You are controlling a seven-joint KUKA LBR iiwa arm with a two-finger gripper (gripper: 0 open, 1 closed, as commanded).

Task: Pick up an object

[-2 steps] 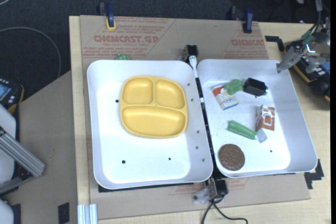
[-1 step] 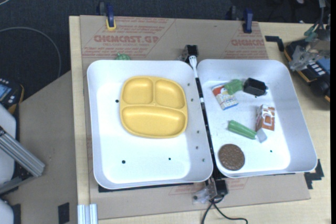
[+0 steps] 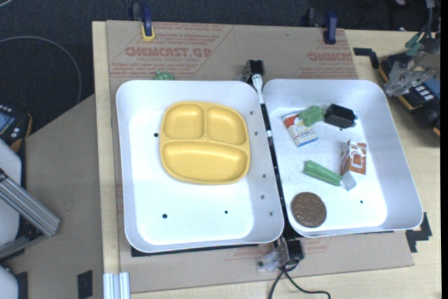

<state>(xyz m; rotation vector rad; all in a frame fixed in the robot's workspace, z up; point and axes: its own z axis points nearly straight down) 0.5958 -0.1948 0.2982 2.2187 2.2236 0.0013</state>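
In the right bin (image 3: 392, 150), a brown disc (image 3: 309, 209) is lying at six o'clock, a black block (image 3: 339, 115) at twelve; the gripper's jaw state cannot be told.

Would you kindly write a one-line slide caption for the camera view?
Yellow tray in left bin; brown disc, green stick and packets in right bin.

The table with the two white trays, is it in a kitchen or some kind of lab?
Most likely a lab or workshop. The white trays sit on a board held by blue clamps, with cables around and odd small things, like a brown disc.
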